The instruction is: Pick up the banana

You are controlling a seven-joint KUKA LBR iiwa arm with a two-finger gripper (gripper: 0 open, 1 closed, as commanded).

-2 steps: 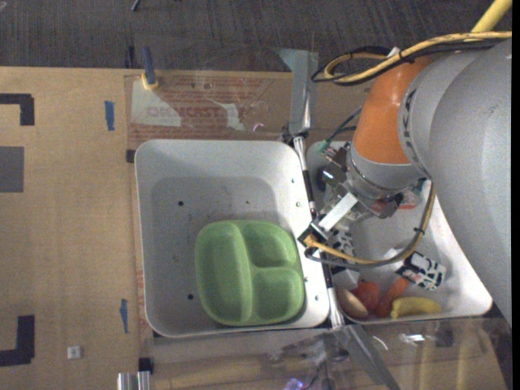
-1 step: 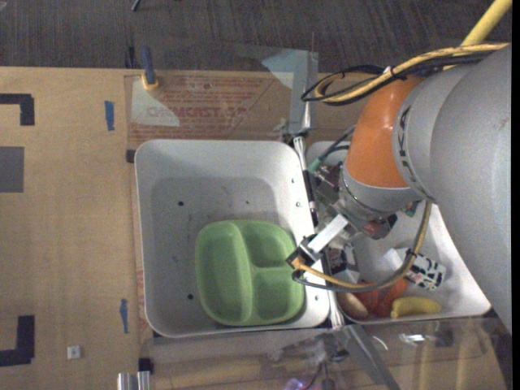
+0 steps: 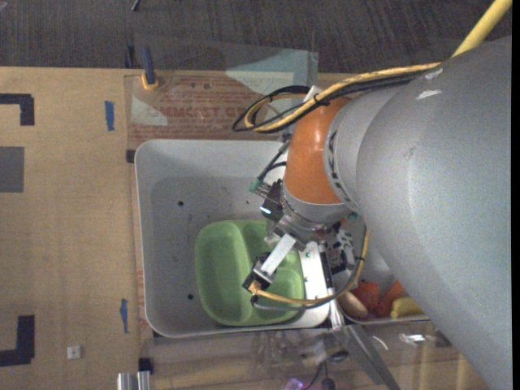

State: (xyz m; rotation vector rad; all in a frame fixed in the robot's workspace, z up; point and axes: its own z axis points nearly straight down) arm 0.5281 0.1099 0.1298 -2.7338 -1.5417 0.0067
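— Where is the tool seen, and how is it set?
— The tool (image 3: pixel 315 270) is seen above the green dish (image 3: pixel 221 276) in the white bin (image 3: pixel 162 210). Whether it is apart or together cannot be told.
— And the banana?
— The banana (image 3: pixel 404 306) is seen apart from the tool, toward the view's right, beside orange pieces (image 3: pixel 375 294).

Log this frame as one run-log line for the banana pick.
arm: above green dish in view-left bin | banana: in other bin, beside orange items, partly hidden | status: not yet picked
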